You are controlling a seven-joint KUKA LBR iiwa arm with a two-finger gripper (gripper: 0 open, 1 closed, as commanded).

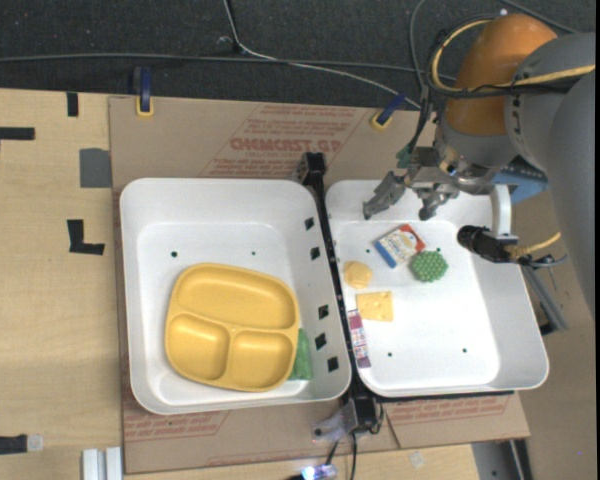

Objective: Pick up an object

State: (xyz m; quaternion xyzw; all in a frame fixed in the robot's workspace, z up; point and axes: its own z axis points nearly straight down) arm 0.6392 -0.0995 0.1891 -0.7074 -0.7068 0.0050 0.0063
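My gripper (407, 199) hangs over the far edge of the right bin (500, 363), its two dark fingers spread apart with nothing between them. Just below it in the bin lie a small white, orange and blue packet (398, 244) and a green bumpy ball (429, 266). Further left are a round yellow piece (357, 274) and a yellow wedge (375, 306). A thin purple and white stick (357, 336) lies along the bin's left wall.
The left bin (145, 268) holds a yellow divided tray (232, 325) and a green item (301, 356) at its right side. Black clips (311, 168) join the bins at the divider. Cables hang behind the arm.
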